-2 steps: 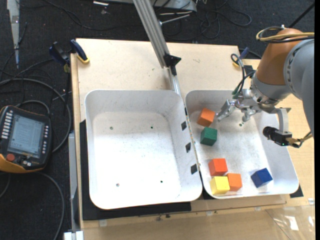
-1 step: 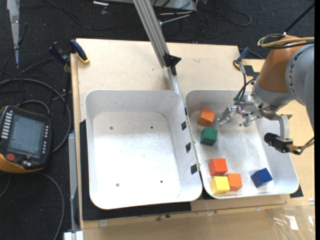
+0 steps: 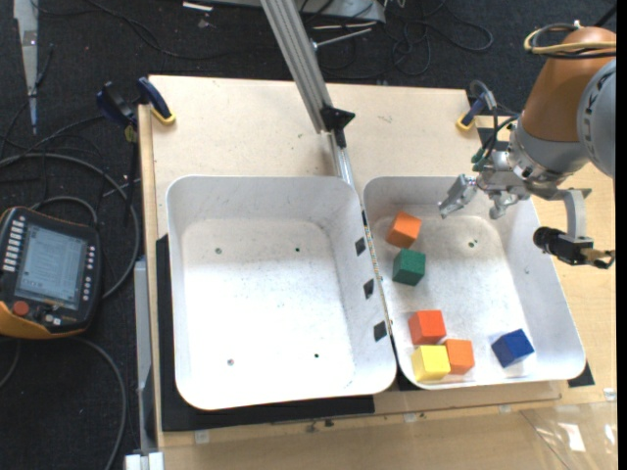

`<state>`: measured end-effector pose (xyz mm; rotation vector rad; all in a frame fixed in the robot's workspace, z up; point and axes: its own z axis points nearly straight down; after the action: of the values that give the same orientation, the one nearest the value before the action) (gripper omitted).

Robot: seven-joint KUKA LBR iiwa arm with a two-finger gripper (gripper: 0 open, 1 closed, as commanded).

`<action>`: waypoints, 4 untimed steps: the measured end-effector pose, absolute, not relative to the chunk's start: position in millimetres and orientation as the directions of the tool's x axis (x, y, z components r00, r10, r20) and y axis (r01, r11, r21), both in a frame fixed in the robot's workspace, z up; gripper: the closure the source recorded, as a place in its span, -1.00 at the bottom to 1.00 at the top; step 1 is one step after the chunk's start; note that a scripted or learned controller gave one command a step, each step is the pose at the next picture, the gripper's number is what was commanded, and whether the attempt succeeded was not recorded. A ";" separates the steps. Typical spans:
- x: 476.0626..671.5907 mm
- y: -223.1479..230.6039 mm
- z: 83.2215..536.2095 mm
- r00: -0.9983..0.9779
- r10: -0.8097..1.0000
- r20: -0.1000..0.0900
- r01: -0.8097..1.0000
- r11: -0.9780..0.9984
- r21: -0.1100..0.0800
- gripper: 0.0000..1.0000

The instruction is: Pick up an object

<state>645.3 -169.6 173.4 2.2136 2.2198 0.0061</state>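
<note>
Six small cubes lie in the right bin (image 3: 549, 292), all on its floor and none lifted. Nearest the camera, a yellow cube (image 3: 430, 362) and an orange cube (image 3: 459, 355) sit touching along the front wall, with a red-orange cube (image 3: 426, 326) just behind them and one blue cube (image 3: 511, 347) apart to the right. Farther back, a single green cube (image 3: 409, 266) rests near the divider, and a second orange cube (image 3: 404, 230) lies just beyond it. At the far end the gripper (image 3: 479, 196) hangs over the bin's back right part, its fingers spread with nothing between them. The left bin (image 3: 186, 262) sits beside it, two bins in all.
</note>
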 end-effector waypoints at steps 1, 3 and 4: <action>614.9 -118.8 92.4 -0.005 1.000 0.002 1.000 0.005 -0.004 -1.00; 667.8 -111.8 91.6 -0.005 1.000 -0.005 0.997 0.004 -0.076 -1.00; 638.8 -109.3 99.7 0.002 1.000 -0.001 1.000 -0.002 -0.003 -1.00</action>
<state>638.8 -109.3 99.7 2.2251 2.2196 -0.0039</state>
